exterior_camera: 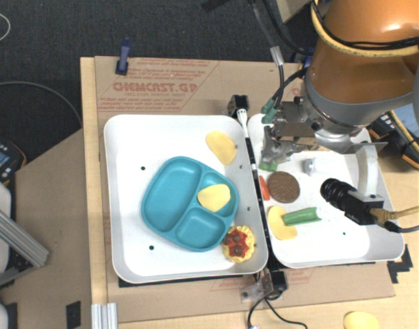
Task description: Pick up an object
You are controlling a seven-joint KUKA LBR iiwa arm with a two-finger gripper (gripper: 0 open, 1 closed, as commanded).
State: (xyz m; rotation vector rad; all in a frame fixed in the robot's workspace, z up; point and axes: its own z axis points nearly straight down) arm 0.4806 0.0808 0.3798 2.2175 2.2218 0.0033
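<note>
Seen from the camera above the bench, the arm point(363, 53) reaches in from the right and hangs its gripper point(276, 149) low over the far left corner of the right bin point(333, 260), close to the wall shared with the left bin point(127, 156). The arm's bulk shades the gripper, so whether it is spread or pressed together cannot be told, and nothing can be seen held in it. A small green piece point(268, 164) lies just at its lower edge, possibly touching it. Near it in the same bin are a brown disc point(283, 186), an orange sliver point(264, 187) just beside the disc's left, a small grey object point(308, 164), and a green pod point(300, 216) resting on a yellow slice point(283, 228). The left bin holds a blue divided plate point(175, 204) with a yellow lump point(214, 197) in its upper right compartment, a yellow oval point(221, 147) beyond the plate, and a red and yellow toy point(238, 243) by the plate's near corner.
</note>
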